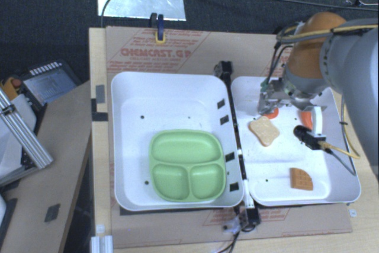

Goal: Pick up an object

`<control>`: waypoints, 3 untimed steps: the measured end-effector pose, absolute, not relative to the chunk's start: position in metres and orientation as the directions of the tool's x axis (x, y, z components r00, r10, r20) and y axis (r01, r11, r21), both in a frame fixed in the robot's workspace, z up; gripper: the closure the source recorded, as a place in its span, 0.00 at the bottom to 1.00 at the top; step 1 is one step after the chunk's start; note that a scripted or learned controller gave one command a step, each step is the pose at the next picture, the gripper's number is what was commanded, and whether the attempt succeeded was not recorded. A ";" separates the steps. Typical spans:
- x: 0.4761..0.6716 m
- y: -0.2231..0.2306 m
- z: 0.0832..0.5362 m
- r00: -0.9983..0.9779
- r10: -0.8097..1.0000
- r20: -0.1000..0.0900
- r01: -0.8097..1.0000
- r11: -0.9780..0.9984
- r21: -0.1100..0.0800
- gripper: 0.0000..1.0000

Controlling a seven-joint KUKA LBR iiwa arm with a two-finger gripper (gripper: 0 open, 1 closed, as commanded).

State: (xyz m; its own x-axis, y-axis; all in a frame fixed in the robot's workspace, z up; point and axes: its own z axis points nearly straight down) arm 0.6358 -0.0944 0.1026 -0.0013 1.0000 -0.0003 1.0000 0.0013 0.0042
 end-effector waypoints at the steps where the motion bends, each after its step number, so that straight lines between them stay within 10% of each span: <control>1: 0.635 -0.090 0.166 -0.004 1.000 -0.001 1.000 0.004 0.008 1.00; 3: 0.638 -0.091 0.228 -0.005 1.000 0.000 1.000 0.005 0.003 1.00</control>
State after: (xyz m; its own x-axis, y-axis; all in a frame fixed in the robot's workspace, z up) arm 0.6381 -0.0906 0.2282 -0.0049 1.0000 -0.0002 1.0000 0.0049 0.0035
